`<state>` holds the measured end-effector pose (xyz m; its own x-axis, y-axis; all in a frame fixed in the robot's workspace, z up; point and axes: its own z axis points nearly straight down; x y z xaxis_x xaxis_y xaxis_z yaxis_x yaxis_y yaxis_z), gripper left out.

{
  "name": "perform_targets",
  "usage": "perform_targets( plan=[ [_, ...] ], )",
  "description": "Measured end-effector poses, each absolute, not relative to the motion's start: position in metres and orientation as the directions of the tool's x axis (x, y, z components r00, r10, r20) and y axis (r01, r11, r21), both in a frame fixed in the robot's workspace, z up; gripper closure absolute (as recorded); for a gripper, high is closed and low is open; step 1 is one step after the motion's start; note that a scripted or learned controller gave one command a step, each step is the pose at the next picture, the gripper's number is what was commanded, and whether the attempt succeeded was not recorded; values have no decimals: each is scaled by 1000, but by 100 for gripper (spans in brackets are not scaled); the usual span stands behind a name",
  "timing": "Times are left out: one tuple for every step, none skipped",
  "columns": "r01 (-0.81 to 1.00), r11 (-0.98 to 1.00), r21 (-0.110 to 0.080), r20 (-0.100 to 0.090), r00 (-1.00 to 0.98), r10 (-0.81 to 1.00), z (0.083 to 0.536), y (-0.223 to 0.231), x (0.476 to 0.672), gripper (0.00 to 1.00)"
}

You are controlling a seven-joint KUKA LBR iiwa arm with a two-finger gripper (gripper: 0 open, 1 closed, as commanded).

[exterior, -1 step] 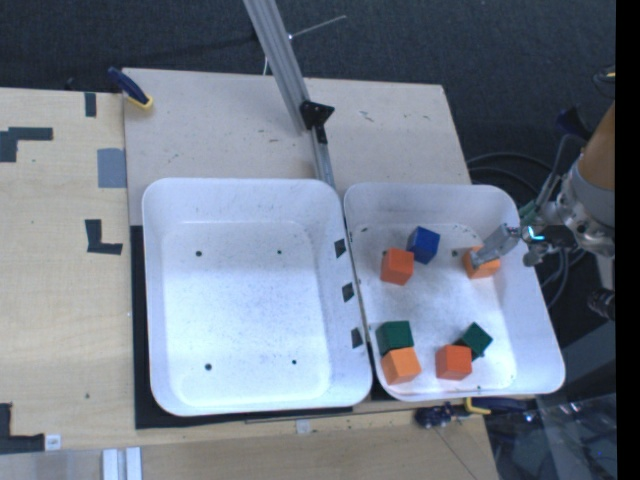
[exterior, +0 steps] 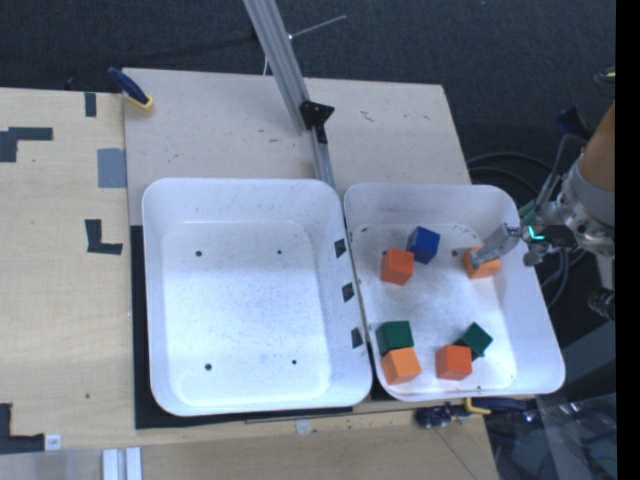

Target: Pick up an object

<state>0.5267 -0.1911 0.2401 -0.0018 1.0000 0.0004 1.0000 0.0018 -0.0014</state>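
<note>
Seven small blocks lie in the right bin (exterior: 530, 308). A blue cube (exterior: 424, 244) sits near the far side, touching an orange cube (exterior: 397, 266) just left of it. Another orange block (exterior: 480, 264) lies by the right wall, partly hidden. Nearer, a dark green cube (exterior: 394, 335) touches an orange cube (exterior: 402, 364); beside them an orange cube (exterior: 453, 361) touches a tilted green block (exterior: 476, 339).

place: robot lab | evidence: white bins (exterior: 245, 193), taped bench (exterior: 60, 198), cables (exterior: 500, 163)
</note>
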Motion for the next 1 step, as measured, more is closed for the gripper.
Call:
perform_targets(
  plan=[
    [1000, 1, -6, 0, -1, 1000, 196, -193, 525, 0]
  ],
)
